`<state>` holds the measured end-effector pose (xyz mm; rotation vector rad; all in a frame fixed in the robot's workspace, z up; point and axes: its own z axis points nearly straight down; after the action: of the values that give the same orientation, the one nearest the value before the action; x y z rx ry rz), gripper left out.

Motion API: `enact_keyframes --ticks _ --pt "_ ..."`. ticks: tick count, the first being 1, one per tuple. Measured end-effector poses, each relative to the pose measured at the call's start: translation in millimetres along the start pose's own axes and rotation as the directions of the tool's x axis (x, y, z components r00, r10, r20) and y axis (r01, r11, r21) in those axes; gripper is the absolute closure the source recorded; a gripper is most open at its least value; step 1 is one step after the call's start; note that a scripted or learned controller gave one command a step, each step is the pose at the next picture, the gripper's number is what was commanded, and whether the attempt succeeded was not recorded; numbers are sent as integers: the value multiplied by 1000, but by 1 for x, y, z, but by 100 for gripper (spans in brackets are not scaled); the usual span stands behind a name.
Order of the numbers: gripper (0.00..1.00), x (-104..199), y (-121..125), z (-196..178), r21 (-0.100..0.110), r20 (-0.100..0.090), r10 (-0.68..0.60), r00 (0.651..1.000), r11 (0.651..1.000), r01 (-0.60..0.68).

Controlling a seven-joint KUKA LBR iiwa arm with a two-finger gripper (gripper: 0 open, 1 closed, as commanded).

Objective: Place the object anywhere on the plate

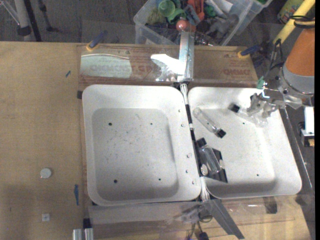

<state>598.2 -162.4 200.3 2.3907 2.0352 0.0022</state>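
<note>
Two white bins (135, 96) side by side on a tan bench (40, 109). Behind, a clear tub (150, 14) of toys. Gripper (260, 104) over the right bin's far corner, grip state impossible to tell.

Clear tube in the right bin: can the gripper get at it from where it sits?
Probably yes. The clear tube lies alone on the right bin's floor with nothing on top, apart from the black-and-clear pack below it. The gripper hovers over the same bin.

Two bins sit side by side on the tabletop (35, 109). In the right bin (280, 181), a clear tube (207, 121) lies at ten o'clock, a packet (212, 164) at eight, the tool (260, 104) at one.
</note>
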Motion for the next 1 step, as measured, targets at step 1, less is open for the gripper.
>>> enact_keyframes --ticks 1 --pt "100 67 16 27 4 -1 -36 999 999 36"
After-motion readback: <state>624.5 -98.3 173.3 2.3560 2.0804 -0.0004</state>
